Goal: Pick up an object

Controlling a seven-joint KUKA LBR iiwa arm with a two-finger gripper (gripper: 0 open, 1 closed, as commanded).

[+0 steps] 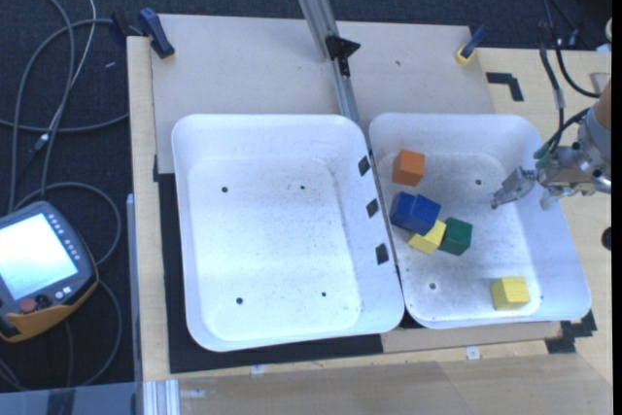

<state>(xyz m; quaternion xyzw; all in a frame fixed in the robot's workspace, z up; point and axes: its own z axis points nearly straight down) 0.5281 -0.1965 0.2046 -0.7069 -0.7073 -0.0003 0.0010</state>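
Above right bin (505, 126), jaws low

Robotics lab: teach pendant (39, 272) on carpet, loose cables (58, 44), clamped bench (243, 63) w/ white bins (194, 141)

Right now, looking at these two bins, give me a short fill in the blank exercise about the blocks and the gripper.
1. All the blocks lie in the ____ bin.
2. The orange block lies apart, nearer the ____ edge of the view than the blue block.
3. The green block touches a ____ block.
4. The gripper hangs over the bin's ____ side.

Missing words: right; top; yellow; right
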